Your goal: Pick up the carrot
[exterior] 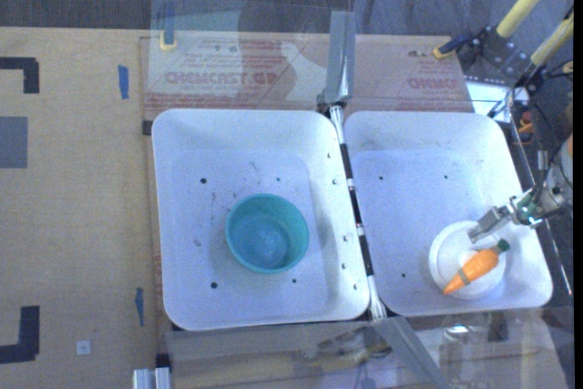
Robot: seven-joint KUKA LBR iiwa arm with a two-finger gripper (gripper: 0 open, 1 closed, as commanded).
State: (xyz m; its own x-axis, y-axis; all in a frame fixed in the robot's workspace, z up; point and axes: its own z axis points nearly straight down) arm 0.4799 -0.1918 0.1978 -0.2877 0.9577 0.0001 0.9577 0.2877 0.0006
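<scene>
Camera view: carrot (474, 270) lies on a white plate (444, 256) by the right bin's (410, 168) front right corner. Gripper (499, 221) hovers just above, state unclear. I'd drop straight over its middle.

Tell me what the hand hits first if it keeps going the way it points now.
Most likely the carrot. The hand sits just up and right of it in the right bin, angled down-left over the white dish that holds the carrot. Depth is unclear, so it might meet the dish rim first.
</scene>
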